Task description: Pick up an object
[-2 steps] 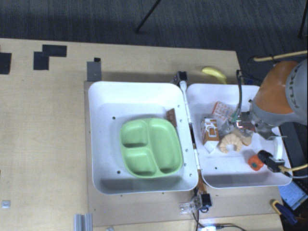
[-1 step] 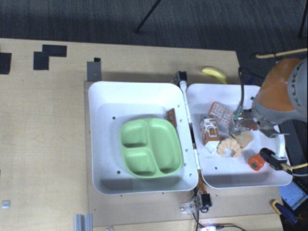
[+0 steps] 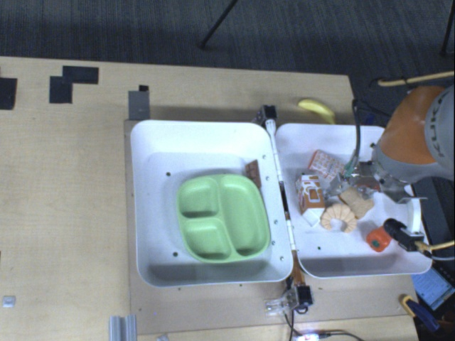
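The right bin (image 3: 398,265) holds several small items. A red-and-white patterned packet (image 3: 325,163) lies near its back, and an orange-and-white carton (image 3: 310,194) stands left of centre. A pale croissant-like pastry (image 3: 339,219) lies in the middle, with a beige piece (image 3: 357,203) just behind it. A small orange-red item (image 3: 378,241) rests toward the front right. My gripper (image 3: 347,184) is low in this bin, among the packet, the carton and the beige piece. The grey arm with its orange band (image 3: 409,130) comes in from the right.
The left bin (image 3: 153,190) holds a green divided plate (image 3: 222,216), with a small brown item (image 3: 252,170) at the plate's back right corner. A banana (image 3: 316,109) lies on the bench behind the right bin. Cables and clamps sit at the bins' front junction (image 3: 291,300).
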Controlling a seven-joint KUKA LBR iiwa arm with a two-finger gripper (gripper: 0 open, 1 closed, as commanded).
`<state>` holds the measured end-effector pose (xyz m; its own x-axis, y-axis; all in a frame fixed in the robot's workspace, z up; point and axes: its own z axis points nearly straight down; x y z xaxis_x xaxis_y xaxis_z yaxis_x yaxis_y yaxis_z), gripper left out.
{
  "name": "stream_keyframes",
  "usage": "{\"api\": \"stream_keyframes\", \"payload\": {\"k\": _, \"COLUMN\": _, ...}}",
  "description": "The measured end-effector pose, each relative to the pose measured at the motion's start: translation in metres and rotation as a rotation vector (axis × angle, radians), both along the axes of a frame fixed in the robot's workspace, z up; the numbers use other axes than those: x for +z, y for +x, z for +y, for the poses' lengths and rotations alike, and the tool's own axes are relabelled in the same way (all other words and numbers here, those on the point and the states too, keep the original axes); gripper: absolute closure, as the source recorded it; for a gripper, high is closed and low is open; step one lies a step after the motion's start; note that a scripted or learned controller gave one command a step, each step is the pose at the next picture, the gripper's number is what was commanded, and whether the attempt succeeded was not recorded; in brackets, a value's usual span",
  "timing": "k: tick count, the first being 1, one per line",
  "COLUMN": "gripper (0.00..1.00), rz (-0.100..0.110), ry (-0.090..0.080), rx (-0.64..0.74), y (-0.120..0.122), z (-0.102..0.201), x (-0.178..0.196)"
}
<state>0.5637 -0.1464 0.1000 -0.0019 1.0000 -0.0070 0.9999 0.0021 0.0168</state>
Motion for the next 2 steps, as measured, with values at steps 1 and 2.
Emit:
{"api": "stream_keyframes", "payload": {"k": 1, "gripper": 1.00, "rz": -0.004, "ry": 0.000, "rx": 0.001, "y": 0.0014, "z": 0.0005, "x": 0.0109}}
{"api": "stream_keyframes", "payload": {"k": 2, "gripper": 0.00, "rz": -0.003, "ry": 0.000, "rx": 0.002, "y": 0.0013, "z": 0.0006, "x": 0.0108}}
